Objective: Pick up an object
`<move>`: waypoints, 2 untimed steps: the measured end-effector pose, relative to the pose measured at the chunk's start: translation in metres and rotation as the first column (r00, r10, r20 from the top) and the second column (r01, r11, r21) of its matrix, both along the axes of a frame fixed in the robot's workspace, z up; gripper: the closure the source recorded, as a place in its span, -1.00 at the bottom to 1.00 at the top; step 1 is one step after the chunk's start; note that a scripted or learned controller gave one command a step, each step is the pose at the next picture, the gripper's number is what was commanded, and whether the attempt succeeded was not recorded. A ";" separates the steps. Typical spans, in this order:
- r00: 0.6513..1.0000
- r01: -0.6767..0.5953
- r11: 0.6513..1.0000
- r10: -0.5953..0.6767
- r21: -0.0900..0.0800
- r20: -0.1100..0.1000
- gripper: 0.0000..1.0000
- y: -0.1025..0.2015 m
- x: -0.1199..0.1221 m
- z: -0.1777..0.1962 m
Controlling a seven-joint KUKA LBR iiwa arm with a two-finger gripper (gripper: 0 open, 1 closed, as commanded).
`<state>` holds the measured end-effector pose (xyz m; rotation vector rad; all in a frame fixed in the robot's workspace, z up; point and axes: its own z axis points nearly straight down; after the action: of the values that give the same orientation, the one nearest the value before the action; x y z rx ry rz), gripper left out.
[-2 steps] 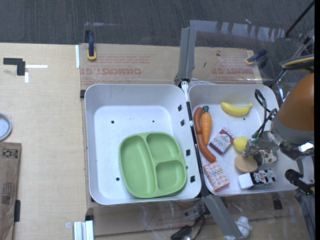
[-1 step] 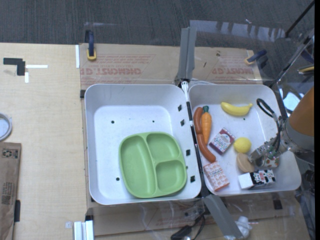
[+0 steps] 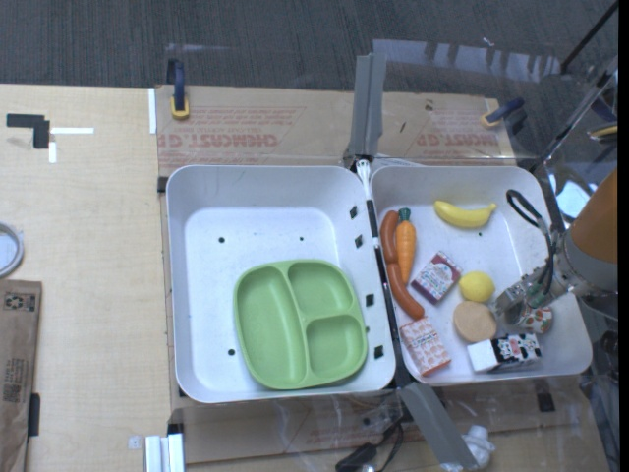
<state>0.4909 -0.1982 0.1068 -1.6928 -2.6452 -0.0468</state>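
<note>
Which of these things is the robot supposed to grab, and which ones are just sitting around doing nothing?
For the job, in the right bin:
gripper
banana
carrot
sausage
lemon
round cookie
two small boxes
cow-print carton

Just lying about:
green divided plate in the left bin
tape roll
brown paper bag
blue clamps

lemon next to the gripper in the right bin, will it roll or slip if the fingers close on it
The lemon looks round and smooth, so it probably rolls if nudged off-centre. Its curved skin may slip out of a two-finger pinch unless squeezed across the middle. It sits close to the tan disc and the gripper, so a push would likely bump the disc.
</note>
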 end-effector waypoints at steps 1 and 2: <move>1.000 0.002 1.000 -0.002 0.000 0.002 1.00 0.000 0.001 0.009; 0.998 0.060 0.998 -0.061 -0.026 -0.015 1.00 0.080 0.000 0.080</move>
<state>0.4905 -0.1180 0.1873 -1.7731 -2.5940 0.0009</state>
